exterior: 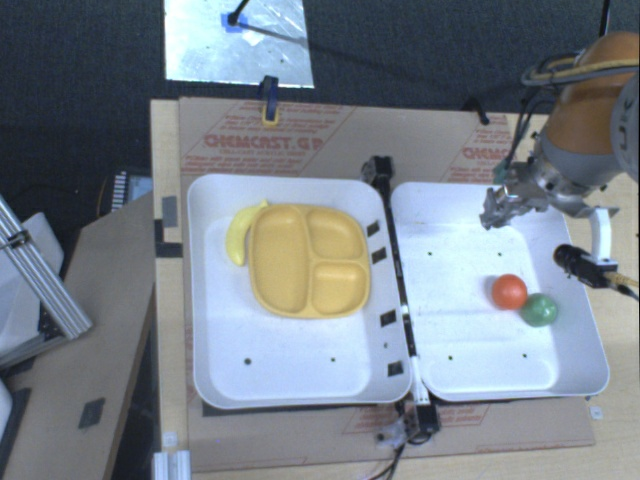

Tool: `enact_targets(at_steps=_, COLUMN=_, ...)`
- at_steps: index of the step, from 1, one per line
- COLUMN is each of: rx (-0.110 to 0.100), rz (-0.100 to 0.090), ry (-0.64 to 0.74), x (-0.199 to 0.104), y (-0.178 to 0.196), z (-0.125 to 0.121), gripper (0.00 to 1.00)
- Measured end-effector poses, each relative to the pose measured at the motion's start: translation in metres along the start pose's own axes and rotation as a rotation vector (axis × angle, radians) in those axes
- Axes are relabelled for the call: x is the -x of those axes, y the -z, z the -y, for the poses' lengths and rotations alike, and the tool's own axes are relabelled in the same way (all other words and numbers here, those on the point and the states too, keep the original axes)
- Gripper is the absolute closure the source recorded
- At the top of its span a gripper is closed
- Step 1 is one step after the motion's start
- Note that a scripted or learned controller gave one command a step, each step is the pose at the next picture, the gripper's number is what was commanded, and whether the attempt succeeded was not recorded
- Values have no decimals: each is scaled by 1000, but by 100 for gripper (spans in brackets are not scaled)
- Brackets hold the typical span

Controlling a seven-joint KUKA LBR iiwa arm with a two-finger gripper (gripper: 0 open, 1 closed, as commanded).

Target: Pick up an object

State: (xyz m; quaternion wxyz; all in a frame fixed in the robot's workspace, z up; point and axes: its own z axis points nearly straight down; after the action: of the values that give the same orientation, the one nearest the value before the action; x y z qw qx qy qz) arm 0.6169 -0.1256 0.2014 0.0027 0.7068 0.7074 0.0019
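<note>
An orange-red ball (pixel 509 291) and a green ball (pixel 540 310) lie touching each other in the right bin (pixel 470 368), toward its right side. My gripper (pixel 497 211) hangs over the back of the right bin, up and slightly left of the two balls and apart from them. Nothing shows between its fingers. In the left bin (pixel 230 368) sits a yellow compartment tray (pixel 306 260) with a yellow banana (pixel 239 233) tucked against its left edge.
A black divider with clips (pixel 393 268) runs between the two bins. The arm's wrist and a black cable fitting (pixel 580 261) overhang the right bin's right rim. A foil sheet (pixel 238 28) lies behind the bench.
</note>
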Motion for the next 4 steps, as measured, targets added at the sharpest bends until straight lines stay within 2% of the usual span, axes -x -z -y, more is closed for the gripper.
enact_targets(at_steps=1, rx=0, rz=0, ry=3, x=0, y=43, z=-2, gripper=100)
enact_targets(at_steps=2, rx=-6, rz=-2, ry=8, x=-49, y=34, z=6, gripper=100)
enact_targets(at_steps=3, rx=-6, rz=-4, ry=10, x=-111, y=34, z=24, gripper=100)
enact_targets(at_steps=4, rx=-6, rz=-3, ry=10, x=-160, y=43, z=43, gripper=100)
